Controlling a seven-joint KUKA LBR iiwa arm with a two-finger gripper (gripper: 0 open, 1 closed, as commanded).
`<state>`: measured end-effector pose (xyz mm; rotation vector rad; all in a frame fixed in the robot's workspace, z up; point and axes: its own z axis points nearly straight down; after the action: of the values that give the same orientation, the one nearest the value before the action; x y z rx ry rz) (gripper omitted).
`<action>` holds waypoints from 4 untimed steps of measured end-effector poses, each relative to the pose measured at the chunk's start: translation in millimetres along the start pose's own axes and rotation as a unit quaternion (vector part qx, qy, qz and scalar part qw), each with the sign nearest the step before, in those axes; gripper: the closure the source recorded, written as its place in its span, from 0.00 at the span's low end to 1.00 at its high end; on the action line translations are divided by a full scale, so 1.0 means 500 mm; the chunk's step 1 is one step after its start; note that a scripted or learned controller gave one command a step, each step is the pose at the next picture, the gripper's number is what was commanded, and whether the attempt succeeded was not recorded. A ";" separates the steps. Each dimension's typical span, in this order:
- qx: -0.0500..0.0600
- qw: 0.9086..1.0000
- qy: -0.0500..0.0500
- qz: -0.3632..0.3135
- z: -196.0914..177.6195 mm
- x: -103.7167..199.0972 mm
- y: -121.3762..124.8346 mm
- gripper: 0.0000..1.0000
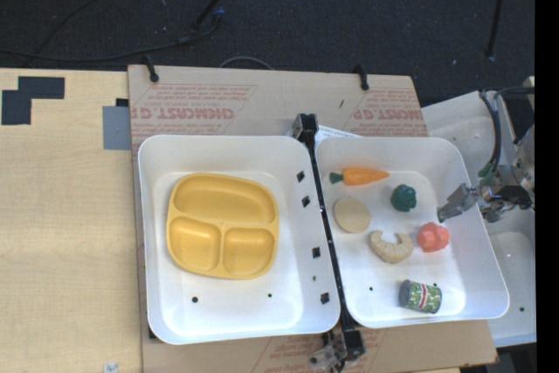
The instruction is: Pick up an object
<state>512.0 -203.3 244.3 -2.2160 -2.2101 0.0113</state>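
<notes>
At the near edge of the right bin (476, 288): a small can (421, 297) with a green and white label, lying on its side. Beyond it, toward the middle of the bin: a tan curved piece shaped like a pastry (390, 246), and just to its right a red-orange round item (432, 237), close beside it but apart. Further on: a pale flat disc (352, 215) on the bin's left side, and a dark green lump (403, 197) to its right. At the far side of the bin: a toy carrot (359, 176), orange with a green top, lying crosswise.

Left bin (153, 275): one yellow divided plate (224, 224) with three compartments, lying flat near the middle.

Gripper (456, 205): at the right rim of the right bin, its tip just above and beside the red-orange item; nothing is seen held, and whether it is wide or narrow cannot be told.

Behind both bins: a cardboard sheet (218, 105) with printed lettering; further back, dark floor with cables (175, 4).
</notes>
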 end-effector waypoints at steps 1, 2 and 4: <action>-0.005 1.000 -0.001 -0.001 -0.011 0.001 0.004 0.00; -0.002 1.000 0.000 -0.002 0.108 0.015 -0.009 0.00; -0.007 1.000 -0.001 -0.001 0.298 0.024 -0.008 0.00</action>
<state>505.9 -190.6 95.6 -2.2222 -2.2201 -0.0040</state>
